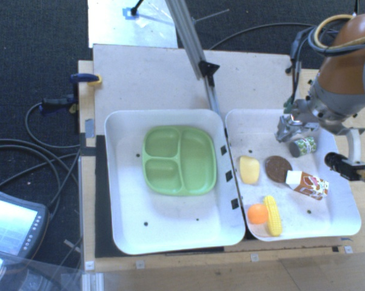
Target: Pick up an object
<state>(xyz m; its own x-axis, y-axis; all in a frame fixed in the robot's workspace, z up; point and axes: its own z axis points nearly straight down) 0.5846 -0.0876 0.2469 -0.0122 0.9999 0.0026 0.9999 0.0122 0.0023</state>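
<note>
Gripper (290, 129) poised low over the far part of the right bin (346, 223), metal fingers blurred into one grey mass, so cannot tell how far apart; nothing visibly held. Just beside it, a small green-patterned can (303, 145) on its side. Nearer the front, a flat brown disc (278, 168), pale yellow wedge (250, 170), printed carton (308, 184), bumpy corn cob (273, 215) touching an orange ball (257, 214); in the left bin (125, 223), a glossy green divided plate (179, 160).
</note>
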